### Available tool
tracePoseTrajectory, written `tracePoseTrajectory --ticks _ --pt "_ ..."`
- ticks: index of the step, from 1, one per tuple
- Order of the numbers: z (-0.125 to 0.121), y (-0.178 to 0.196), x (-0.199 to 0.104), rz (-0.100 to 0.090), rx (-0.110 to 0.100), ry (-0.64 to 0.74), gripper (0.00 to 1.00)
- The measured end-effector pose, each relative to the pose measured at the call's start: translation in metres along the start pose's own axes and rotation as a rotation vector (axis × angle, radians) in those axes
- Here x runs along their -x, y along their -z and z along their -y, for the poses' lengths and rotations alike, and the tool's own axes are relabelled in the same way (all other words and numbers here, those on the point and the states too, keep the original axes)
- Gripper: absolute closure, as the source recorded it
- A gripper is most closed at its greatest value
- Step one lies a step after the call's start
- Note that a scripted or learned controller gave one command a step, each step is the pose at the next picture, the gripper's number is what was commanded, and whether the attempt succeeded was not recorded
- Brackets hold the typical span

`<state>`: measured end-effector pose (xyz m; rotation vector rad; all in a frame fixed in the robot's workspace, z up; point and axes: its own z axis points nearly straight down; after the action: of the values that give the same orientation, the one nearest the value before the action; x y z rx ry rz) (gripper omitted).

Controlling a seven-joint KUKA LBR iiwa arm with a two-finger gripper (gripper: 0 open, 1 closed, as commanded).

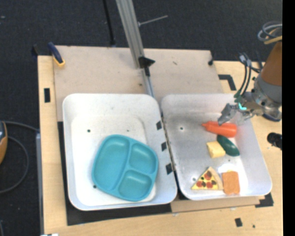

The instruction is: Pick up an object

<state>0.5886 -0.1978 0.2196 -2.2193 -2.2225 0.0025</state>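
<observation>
Carrot [220, 128] just below pincer [229, 114]

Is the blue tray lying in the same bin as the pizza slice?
No, the blue tray lies in the left bin, the pizza slice in the right bin.

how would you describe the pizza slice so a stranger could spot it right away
Look in the right-hand white bin, which holds a handful of toy foods. Go to its near edge: the pizza slice lies there, just left of an orange rectangular piece. It is the only triangle, yellow with red dots on top.
</observation>
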Motion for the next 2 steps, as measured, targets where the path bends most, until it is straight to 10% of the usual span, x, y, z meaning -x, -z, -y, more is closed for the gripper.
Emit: tracePoseTrajectory --ticks 2 --pt "-0.008 -0.056 0.006 0.001 0.0 -0.001 0.0"
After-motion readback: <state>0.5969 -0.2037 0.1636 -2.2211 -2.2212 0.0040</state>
